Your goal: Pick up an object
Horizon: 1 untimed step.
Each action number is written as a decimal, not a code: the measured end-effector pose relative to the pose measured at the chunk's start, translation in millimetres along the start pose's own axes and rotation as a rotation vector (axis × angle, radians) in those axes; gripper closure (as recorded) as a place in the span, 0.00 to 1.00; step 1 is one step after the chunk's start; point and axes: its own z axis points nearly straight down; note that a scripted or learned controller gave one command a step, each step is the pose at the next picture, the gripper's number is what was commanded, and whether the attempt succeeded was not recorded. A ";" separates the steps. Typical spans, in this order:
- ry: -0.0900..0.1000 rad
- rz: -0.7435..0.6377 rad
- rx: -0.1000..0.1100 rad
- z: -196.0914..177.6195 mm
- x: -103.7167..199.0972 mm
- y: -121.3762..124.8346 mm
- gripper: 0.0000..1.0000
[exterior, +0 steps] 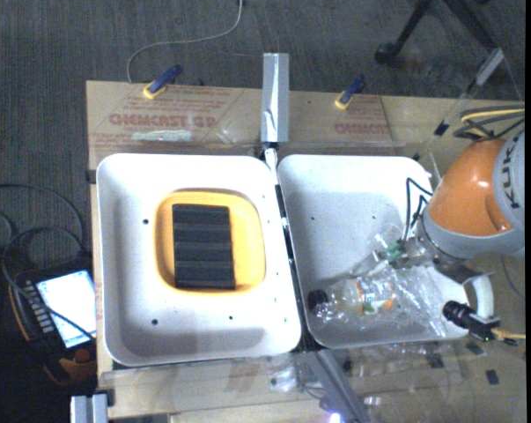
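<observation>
A crushed clear plastic bottle (371, 293) with a black cap (318, 301) lies on its side in the right bin (335, 210), along the bin's front wall. In the left bin (124, 236) a yellow dish (252, 245) holds a black ribbed block (203, 246). The arm's orange band (468, 196) hangs over the right bin's right side. My gripper (404, 252) reaches down below it, right at the bottle's crumpled right end, and the arm's body covers most of it. Whether it touches the bottle I cannot tell.
A metal post (274, 95) stands behind the seam between the bins. Two blue-and-yellow clamps (162, 81) (350, 91) hold the cardboard base at the back. A lit tablet (64, 302) and cables lie on the floor to the left.
</observation>
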 end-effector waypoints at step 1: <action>0.004 0.084 0.011 -17.6 -19.7 32.9 0.00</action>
